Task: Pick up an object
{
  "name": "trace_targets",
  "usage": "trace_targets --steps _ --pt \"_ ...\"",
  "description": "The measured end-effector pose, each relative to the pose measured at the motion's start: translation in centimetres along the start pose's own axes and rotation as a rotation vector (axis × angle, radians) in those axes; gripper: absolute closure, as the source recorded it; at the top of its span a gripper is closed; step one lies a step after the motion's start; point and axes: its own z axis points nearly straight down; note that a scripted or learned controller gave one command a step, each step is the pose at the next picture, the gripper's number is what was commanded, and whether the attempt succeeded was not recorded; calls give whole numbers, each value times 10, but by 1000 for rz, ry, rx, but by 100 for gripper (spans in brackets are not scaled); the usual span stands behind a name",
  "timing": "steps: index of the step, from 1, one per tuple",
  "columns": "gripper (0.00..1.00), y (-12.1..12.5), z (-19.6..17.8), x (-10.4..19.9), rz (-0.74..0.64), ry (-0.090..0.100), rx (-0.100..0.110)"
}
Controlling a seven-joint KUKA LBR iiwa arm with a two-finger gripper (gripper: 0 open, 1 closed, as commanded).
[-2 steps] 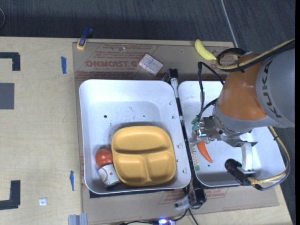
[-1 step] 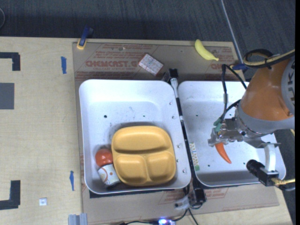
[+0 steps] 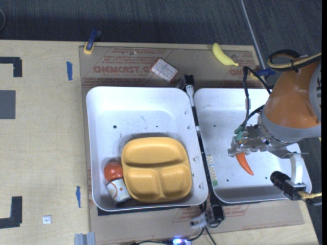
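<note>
claw (image 3: 244, 148) hovering low in the right bin (image 3: 219, 111), and an orange carrot (image 3: 244, 163) pokes out right beneath it, looks pinched by its top end so it hangs free, though the grip is hard to confirm.

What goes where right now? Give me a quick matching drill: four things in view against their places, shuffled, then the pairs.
Things:
1. yellow divided tray
2. orange carrot
3. banana
4. orange and white ball

Places:
A. on the cardboard behind the right bin
B. right bin, just below the gripper
C. left bin, near-left corner, beside the tray
D. left bin, covering much of its near half

Pairs: 1-D, 2-B, 3-A, 4-C
</note>
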Motion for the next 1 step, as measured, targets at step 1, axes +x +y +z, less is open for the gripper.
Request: trace_targets --steps 1 --pt "100 2 -10 0 -1 -1 -5"
